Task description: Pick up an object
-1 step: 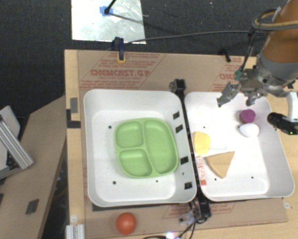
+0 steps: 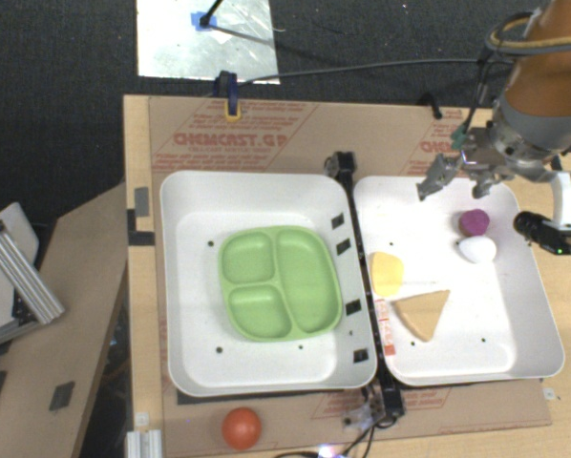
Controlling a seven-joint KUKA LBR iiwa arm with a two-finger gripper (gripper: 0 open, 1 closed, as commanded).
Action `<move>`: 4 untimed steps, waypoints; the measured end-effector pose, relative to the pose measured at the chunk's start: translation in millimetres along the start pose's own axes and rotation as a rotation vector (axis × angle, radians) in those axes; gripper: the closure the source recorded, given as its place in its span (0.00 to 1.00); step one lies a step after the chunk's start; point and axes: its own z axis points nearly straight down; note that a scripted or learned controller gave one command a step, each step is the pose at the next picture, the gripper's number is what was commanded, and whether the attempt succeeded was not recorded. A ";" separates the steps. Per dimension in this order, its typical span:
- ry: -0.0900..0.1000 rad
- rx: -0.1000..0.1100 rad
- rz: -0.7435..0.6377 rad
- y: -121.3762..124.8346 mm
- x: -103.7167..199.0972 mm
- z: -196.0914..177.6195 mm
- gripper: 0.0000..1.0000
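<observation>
The gripper [image 2: 459, 179] hangs over the far edge of the right bin [image 2: 524, 351], its two fingers spread wide with nothing between them. The arm [image 2: 548, 55] enters from the far right.

The right bin holds four things. A purple ball [image 2: 475, 221] sits toward the right, with a white egg [image 2: 476, 249] touching it on the near side. A yellow block [image 2: 387, 273] lies beside the divider, and a tan wedge [image 2: 423, 312] lies just near of it, the two touching or almost so.

The left bin [image 2: 185, 351] holds a green tray [image 2: 279, 282] with three compartments. An orange ball [image 2: 241, 427] rests on the bench in front of that bin.

Assessment: the purple ball is the closest candidate to the gripper. It looks small, light and probably firm. Being round, it may roll or squirt out of a poorly centred pinch. Take it across its widest part. The fingers should come down on its left and right sides, as the egg crowds its near side. The egg appears smooth and is likely slippery. The wedge is flatter and offers straight sides. Its thin tip is a poor hold.
</observation>
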 end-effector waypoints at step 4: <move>0.000 -0.002 0.002 -0.8 4.1 134.3 1.00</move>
